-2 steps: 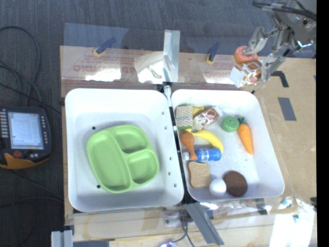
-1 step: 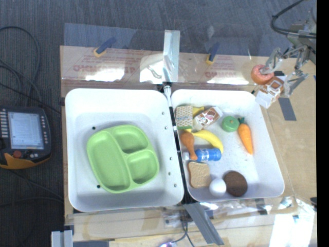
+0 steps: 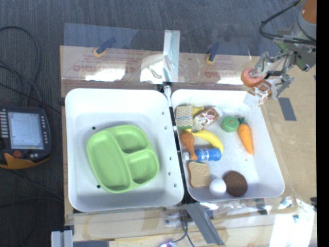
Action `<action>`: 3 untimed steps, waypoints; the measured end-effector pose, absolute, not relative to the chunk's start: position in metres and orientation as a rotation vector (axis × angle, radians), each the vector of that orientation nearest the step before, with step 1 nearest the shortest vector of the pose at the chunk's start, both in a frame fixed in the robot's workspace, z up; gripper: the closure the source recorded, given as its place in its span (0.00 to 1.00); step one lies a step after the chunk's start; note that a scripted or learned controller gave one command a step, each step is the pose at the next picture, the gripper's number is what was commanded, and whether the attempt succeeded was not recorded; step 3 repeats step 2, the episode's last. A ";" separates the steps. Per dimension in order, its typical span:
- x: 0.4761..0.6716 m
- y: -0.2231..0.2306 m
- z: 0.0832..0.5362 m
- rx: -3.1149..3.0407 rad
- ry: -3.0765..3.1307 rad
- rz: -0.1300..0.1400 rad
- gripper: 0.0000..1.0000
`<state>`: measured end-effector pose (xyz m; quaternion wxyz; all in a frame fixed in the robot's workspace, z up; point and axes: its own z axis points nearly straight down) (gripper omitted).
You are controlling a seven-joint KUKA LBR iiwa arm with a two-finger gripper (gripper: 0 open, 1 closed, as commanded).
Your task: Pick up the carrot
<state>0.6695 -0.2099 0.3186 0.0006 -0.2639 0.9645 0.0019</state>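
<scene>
- Our gripper [image 3: 268, 81] hovered beyond the right bin's [image 3: 272, 158] far right corner, clamped on a pinkish-orange item [image 3: 250, 76].
- The carrot [image 3: 245, 136] lay inside that bin, by its right wall.
- We judged that with its fingers occupied, it could not grasp the carrot.

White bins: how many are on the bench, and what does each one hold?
2. The left bin holds a green divided plate. The right bin holds the toy food, including the carrot near its right wall. Nothing seems hidden.
</scene>
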 end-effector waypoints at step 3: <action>0.670 -0.142 0.417 -0.960 2.986 0.003 1.00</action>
